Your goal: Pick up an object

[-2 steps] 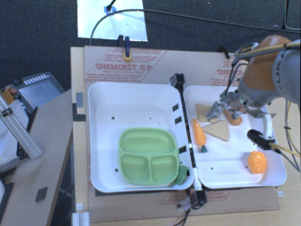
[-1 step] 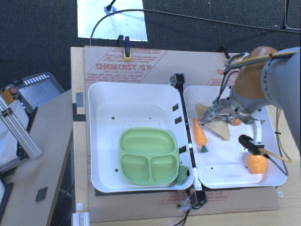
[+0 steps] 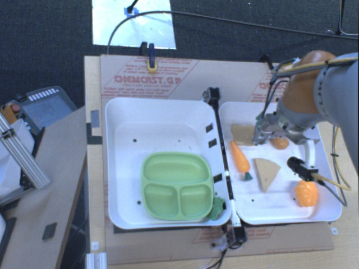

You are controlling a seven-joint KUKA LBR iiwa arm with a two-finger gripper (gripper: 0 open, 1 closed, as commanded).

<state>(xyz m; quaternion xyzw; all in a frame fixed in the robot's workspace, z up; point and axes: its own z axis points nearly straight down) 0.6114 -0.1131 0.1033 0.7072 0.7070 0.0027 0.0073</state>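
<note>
Two-finger metal gripper (image 3: 265, 134) low over the far side of the right-hand shallow white bin (image 3: 280, 210), just beside a flat tan slab (image 3: 242, 132) and a small round orange piece (image 3: 279, 143). Opening and contents: cannot tell, tip too blurred and crowded. Nearby candidates: orange toy carrot with green top (image 3: 240, 158), pale wedge of toy cheese (image 3: 265, 172), orange toy pepper (image 3: 306, 193). Best approach, as a judgement: descend straight, straddle one item only, close fully before lifting, avoid the bin wall.
</note>
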